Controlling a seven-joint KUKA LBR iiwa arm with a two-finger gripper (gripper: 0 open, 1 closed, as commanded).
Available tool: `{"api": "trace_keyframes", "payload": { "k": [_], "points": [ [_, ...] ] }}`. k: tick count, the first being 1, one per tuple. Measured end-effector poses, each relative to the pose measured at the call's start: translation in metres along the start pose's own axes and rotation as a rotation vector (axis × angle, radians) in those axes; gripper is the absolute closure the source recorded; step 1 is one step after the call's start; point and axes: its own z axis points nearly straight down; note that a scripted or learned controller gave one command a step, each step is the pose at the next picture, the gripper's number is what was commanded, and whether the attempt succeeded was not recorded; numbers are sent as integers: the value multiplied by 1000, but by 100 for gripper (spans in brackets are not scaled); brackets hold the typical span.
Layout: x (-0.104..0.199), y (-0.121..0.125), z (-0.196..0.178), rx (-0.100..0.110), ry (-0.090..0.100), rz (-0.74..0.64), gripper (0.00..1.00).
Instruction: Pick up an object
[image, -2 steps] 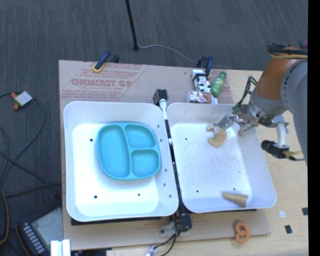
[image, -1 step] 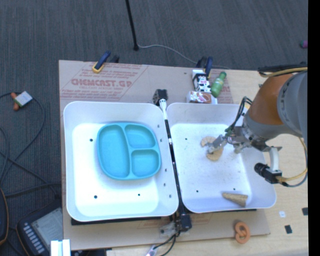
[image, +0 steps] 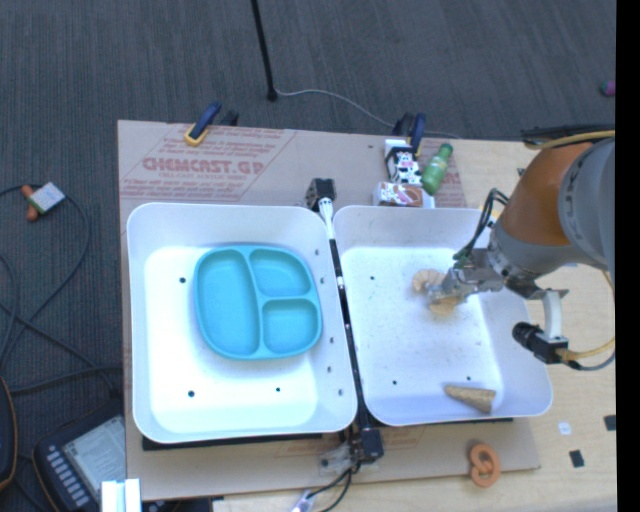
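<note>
Wedge (image: 471, 397) of tan stuff lies nearest me by the front wall of the right bin (image: 400, 400), while further in the gripper (image: 452, 287) sits low over a pale, lumpy tan object (image: 432, 289) near the bin's middle. From my seat I'd judge the grasp underway, and I'd want the tool centred on that crumpled lump before lifting straight up; whether it actually has hold I cannot tell
</note>
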Motion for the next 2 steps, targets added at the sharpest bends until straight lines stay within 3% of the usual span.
{"api": "trace_keyframes", "payload": {
  "k": [1,2],
  "points": [
    [65,-43,-104,9,6,-3,100],
    [65,-43,-112,11,7,-3,100]
  ]
}}
